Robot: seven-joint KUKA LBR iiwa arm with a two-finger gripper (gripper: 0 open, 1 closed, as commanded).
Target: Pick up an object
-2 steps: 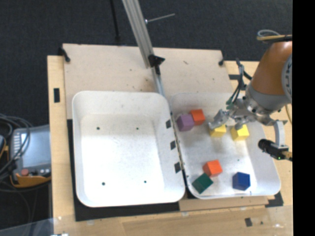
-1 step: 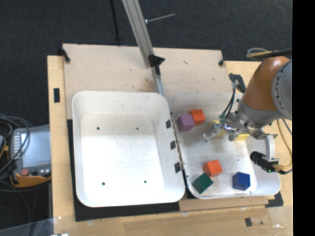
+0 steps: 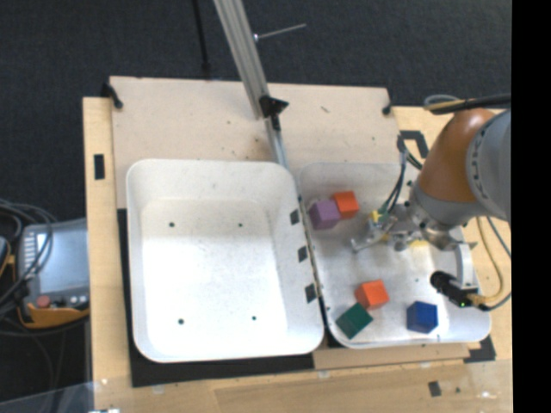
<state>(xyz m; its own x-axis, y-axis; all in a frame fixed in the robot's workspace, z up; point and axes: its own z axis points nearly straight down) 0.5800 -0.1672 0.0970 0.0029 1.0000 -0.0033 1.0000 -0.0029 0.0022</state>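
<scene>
The right bin holds several blocks. A purple block and an orange block sit together near its far left. Another orange block, a green block and a blue block lie along its near side. My gripper hangs over the middle of the right bin, to the right of the purple block and above the near orange block. Nothing shows between its fingers. The wrist hides part of the bin floor behind it.
The left bin sits beside the right one, their rims touching. A slanted metal rail rises from the bench behind the bins. Cables hang off the wrist at the right. A control box rests left of the bench.
</scene>
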